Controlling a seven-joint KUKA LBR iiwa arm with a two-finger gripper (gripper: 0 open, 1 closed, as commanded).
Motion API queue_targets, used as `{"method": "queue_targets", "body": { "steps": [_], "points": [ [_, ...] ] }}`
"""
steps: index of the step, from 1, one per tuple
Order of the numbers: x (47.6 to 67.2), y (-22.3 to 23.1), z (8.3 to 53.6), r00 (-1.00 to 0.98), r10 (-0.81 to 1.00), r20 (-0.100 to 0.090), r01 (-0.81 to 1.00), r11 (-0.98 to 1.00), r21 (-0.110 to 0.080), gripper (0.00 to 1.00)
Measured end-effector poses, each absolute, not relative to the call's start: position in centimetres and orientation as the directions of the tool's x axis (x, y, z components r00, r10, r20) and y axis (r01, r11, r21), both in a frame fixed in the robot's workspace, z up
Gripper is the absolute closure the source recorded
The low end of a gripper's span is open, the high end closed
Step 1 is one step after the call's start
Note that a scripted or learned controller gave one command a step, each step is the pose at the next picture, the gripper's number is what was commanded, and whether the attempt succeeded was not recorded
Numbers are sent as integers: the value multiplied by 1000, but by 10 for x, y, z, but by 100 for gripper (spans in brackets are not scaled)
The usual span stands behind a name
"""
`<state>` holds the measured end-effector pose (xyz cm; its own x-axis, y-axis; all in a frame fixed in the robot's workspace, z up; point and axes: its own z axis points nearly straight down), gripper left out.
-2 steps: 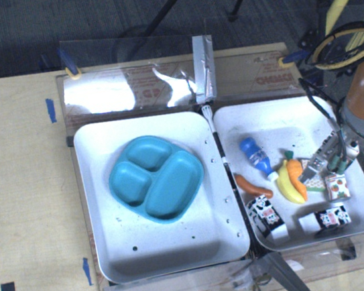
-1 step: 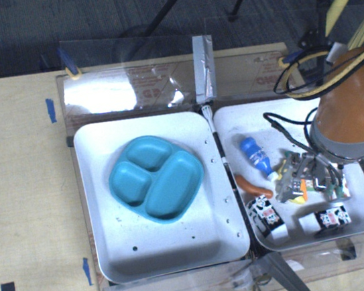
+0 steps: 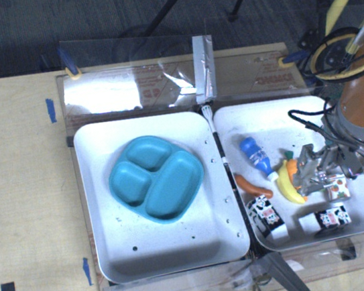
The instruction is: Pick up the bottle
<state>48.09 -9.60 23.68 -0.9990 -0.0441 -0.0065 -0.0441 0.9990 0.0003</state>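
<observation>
My end effector point(image 3: 310, 171) hangs low over the right shallow white bin point(image 3: 356, 220), reaching in from the right, and I cannot tell how it is set, open or closed. The small blue plastic bottle with a white label point(image 3: 256, 155) lies on its side in the far left part of that bin, to the left of my end effector and apart from it. A yellow banana point(image 3: 287, 184) lies just beside my end effector, an orange carrot-shaped piece point(image 3: 249, 184) near the bottle, and two black-and-white cartons point(image 3: 265, 214) nearer. In the left white bin point(image 3: 95, 151) rests a blue divided plastic plate point(image 3: 156, 177).
</observation>
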Motion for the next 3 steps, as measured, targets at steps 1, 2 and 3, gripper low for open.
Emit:
{"method": "queue_targets", "body": {
  "steps": [1,2,3],
  "points": [
    [483,-149,214,-946,-325,-3,-325,946,0,100],
    [495,-168,140,-739,-674,-2,-674,739,1,100],
    [488,-108,270,-535,-845,-4,-845,535,-3,100]
  ]
}}
